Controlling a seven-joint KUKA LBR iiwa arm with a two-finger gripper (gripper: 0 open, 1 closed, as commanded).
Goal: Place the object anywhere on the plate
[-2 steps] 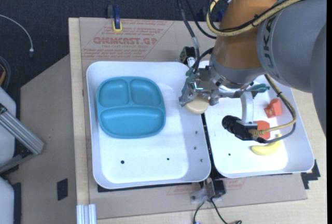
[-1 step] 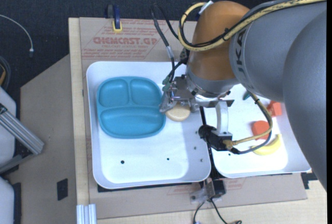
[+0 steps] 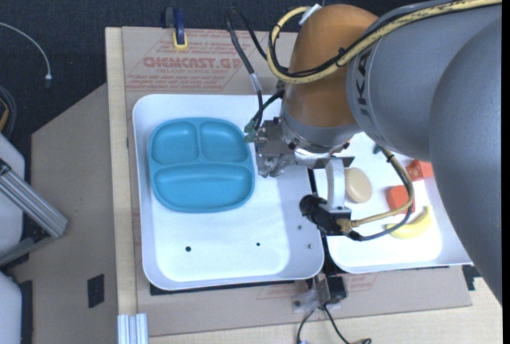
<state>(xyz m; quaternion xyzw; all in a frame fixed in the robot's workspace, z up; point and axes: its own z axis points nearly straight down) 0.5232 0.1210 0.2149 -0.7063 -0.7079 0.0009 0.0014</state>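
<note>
Hand: low over left bin, beside blue plate's right edge | finger state: cannot tell

Plate: blue, three compartments (two small at the far side, one wide at the near side), lying flat in the left bin's far-left part, nothing on it. Object candidates all in the right bin: beige egg-shaped piece, orange block, yellow banana-like piece, red-orange bit by the arm
</note>
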